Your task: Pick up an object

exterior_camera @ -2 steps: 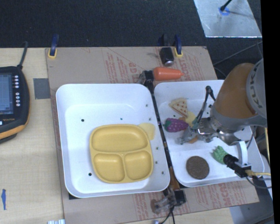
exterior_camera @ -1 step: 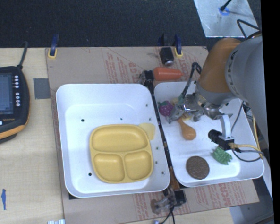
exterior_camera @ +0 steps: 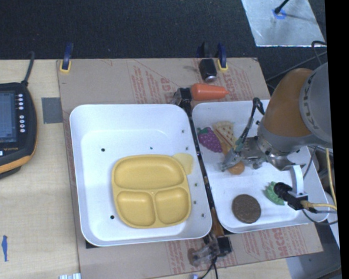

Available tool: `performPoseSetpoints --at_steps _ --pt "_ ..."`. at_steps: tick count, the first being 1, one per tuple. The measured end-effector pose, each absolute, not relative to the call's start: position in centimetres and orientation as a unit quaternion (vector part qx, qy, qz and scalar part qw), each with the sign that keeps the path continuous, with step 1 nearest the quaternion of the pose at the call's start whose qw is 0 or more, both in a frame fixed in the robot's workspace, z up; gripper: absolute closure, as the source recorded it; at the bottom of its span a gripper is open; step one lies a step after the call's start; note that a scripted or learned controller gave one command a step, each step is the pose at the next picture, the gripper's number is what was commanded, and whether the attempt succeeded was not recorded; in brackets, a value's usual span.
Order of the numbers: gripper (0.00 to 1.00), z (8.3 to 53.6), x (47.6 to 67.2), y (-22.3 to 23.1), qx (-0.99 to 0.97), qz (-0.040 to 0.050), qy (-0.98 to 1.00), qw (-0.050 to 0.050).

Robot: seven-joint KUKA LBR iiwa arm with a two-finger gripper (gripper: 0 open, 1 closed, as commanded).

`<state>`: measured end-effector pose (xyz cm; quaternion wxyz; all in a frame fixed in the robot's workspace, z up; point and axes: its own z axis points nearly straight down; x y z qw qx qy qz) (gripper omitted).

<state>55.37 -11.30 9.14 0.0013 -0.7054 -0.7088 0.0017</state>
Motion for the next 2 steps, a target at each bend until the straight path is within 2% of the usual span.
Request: performPoseSetpoints --at_steps 1,2 --pt "1.00 10.2 55.4 -11.4 -0.704 0.0026 -0.710 0.002" --pt "1.00 19.3 58.9 -5.0 -0.705 -0.0001 -0.709 0.001"
